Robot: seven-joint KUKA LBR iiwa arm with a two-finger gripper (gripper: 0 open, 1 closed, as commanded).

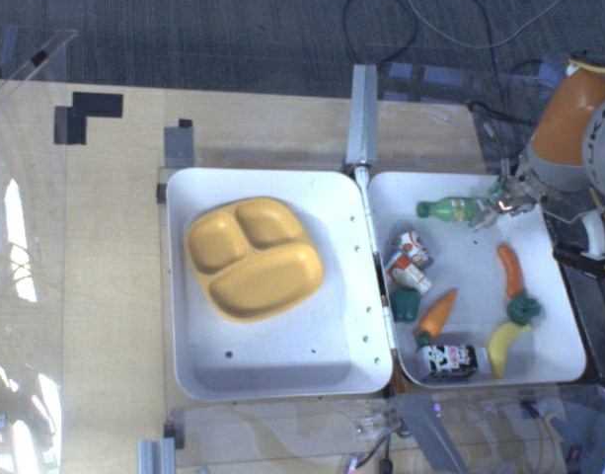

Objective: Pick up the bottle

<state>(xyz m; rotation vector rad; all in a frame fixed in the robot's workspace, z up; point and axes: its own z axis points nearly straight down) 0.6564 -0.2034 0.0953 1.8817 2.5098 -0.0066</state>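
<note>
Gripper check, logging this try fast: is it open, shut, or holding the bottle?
Gripper: at the cap end of the green bottle; open or shut cannot be told.

A yellow three-compartment plastic tray (253, 258) lies in the left white bin (184, 363); an orange plastic carrot (437, 313), a yellow banana (503, 345) lie in the right bin (568, 363)

A robot test bench in a lab.

Two white bins (272, 378) sit bolted side by side on a pale wooden bench (105, 265) with metal brackets (361, 117), black tape marks (85, 115) at upper left, loose cables (450, 13) over grey carpet (184, 18) along the top, and a clear plastic screen (26, 265) at left.
</note>
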